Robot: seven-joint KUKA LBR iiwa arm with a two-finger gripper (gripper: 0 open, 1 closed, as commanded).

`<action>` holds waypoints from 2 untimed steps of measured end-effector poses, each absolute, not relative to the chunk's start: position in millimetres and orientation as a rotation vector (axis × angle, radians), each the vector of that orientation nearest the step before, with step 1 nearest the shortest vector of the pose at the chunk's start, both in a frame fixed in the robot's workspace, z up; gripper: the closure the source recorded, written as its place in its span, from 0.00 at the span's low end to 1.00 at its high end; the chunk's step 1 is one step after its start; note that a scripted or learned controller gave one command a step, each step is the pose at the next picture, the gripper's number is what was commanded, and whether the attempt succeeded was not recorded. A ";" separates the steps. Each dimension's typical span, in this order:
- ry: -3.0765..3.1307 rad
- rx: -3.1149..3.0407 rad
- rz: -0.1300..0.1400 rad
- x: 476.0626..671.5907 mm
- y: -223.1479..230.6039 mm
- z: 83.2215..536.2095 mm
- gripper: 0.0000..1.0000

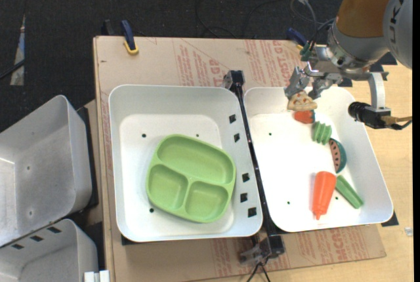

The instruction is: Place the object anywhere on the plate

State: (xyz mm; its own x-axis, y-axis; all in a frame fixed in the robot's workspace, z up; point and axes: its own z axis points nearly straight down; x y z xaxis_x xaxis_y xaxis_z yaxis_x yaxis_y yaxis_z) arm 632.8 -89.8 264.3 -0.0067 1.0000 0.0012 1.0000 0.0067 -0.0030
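Observation:
A light green plate (190, 177) with three compartments lies in the left bin (125, 103). My gripper (304, 92) hangs over the back left corner of the right bin (374, 162), shut on a tan, speckled toy food piece (302, 101) that sits between its fingertips. Right below that piece a small red toy (304, 117) lies on the bin floor. The plate is well to the left and nearer the front than the gripper.
In the right bin lie a green ridged piece (321, 132), a watermelon slice (337, 155), an orange carrot (322, 193) and a green pod (348, 191). A black divider (248, 156) separates the bins. Grey tubs (39, 162) stand at the left.

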 end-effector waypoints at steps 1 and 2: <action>-2.226 -2.212 0.004 609.1 -42.2 247.0 1.00; -2.226 -2.213 0.003 584.5 -3.0 248.8 1.00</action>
